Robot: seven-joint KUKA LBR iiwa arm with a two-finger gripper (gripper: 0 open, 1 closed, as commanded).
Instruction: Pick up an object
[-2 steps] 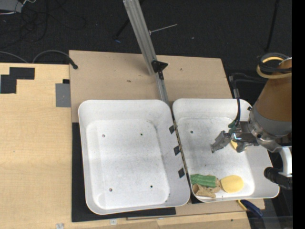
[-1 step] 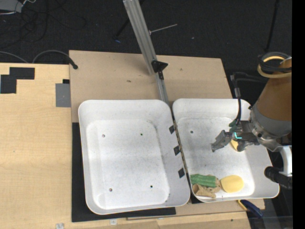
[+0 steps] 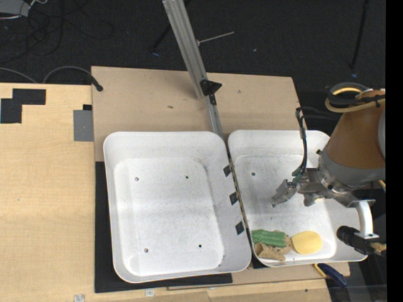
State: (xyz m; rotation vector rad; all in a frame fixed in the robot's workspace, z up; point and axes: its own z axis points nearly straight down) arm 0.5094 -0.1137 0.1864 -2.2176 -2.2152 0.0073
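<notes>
Three small things lie together at the front edge of the right bin (image 3: 277,146): a green ridged item (image 3: 269,236), a round yellow item (image 3: 306,242) and a tan lumpy piece (image 3: 272,251) just below the green one. My gripper (image 3: 293,200) hangs over the middle of the right bin, behind these items and apart from them. Its fingers (image 3: 279,196) stand open with nothing between them. The orange-banded wrist (image 3: 356,140) covers the bin's right side.
The left bin (image 3: 165,146) adjoins the right one along a divider with black clips (image 3: 232,197). A slanted metal rail (image 3: 189,46) rises from the back of the bench. A wooden table (image 3: 44,187) lies to the left.
</notes>
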